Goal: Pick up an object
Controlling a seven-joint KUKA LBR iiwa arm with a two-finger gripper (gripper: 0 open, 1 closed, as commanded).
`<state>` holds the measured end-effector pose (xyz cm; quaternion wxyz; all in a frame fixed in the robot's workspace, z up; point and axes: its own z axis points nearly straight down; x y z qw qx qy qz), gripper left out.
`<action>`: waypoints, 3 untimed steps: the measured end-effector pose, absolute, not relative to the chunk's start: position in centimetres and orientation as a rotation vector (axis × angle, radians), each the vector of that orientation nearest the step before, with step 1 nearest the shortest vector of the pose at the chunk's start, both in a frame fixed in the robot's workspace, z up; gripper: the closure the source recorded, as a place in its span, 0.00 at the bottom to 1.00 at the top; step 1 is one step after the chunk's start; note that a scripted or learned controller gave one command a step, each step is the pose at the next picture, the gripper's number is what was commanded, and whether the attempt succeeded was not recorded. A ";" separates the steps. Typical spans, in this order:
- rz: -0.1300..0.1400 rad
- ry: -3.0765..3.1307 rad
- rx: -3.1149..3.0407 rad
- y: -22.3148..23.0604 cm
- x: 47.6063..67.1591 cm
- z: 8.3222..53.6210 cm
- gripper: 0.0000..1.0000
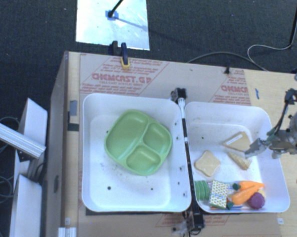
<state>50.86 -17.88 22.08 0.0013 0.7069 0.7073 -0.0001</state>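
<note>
Step in hand, as judged: approach, prior to any grasp. Nothing lifted yet.

Gripper [256,147] positioned over the right bin [216,117], reaching in from 3 o'clock, tip low above the bin floor. Fingers too small and blurred for a reading: whether spread or pressed together, cannot tell. Nothing seen pinched between them.

Nearest candidate: a pale wedge [239,160], lying just at 7 o'clock of the tip, close beside or touching; contact not confirmable. A tan slice [238,141] just at 10 o'clock of the tip. A bread piece [207,163] farther toward 8 o'clock. Along the bin's 6 o'clock wall: green item [201,189], patterned block [218,194], orange carrots [246,190], purple ball [257,200], crowded together.

Left bin [94,137] holding a green divided plate [139,141], well apart from the arm.

Next move, as judged: settle over the wedge or slice, descend, close squarely. Risk: flat pieces sliding out.
</note>
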 end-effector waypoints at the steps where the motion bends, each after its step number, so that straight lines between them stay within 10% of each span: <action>1: 0.001 2.220 2.218 -20.7 48.7 8.4 0.00; 2: 0.003 2.219 2.217 -20.7 48.8 9.5 1.00; 3: 0.003 2.220 2.217 -20.7 48.8 9.5 0.00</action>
